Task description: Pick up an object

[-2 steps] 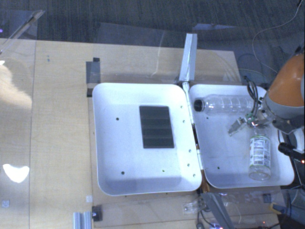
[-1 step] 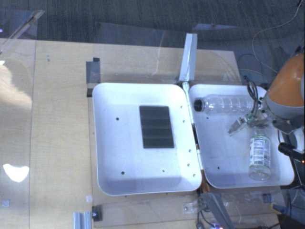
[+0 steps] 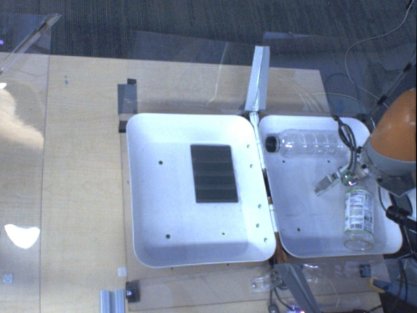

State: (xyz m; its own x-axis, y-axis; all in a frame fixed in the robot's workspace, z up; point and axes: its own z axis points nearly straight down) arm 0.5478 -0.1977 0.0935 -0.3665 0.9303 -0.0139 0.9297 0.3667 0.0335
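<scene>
Two clear plastic bottles lie in the right bin [image 3: 293, 237]. One bottle with a black cap [image 3: 306, 142] lies crosswise along the far wall. The second bottle [image 3: 359, 217] lies lengthwise near the right wall, its neck pointing away from the front. My gripper [image 3: 339, 179] hangs over the middle right of this bin, just by the second bottle's neck. One grey finger [image 3: 325, 184] sticks out to the left, apart from the other, and nothing sits between them. A dark ribbed rectangular block [image 3: 214, 173] lies flat in the middle of the left bin [image 3: 150, 227].
The arm's orange band [image 3: 397, 132] and grey wrist overhang the right bin's far right corner. A metal bracket [image 3: 257, 83] stands upright behind the seam between the bins. Cables run along the right edge and below the bins' front.
</scene>
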